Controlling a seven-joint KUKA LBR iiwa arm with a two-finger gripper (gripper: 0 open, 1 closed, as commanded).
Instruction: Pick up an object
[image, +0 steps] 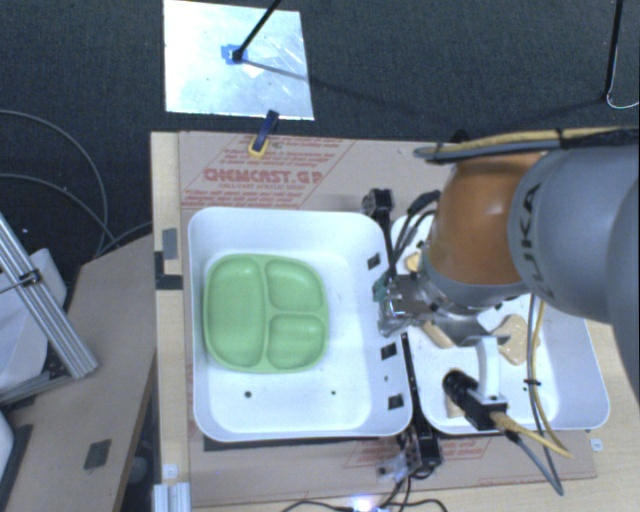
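Grey arm low over the right bin (590, 400), green divided plate (266, 312) lying in the left bin (300, 225).
Gripper (465, 335) hangs well right of the plate; a tan object (512, 335) lies just beside it; grip state can't be told.

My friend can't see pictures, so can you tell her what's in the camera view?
A big grey robot arm with an orange band reaches in from the right, low over the right white bin. The left white bin holds a green divided plate. Both bins sit on a cardboard sheet on the bench.
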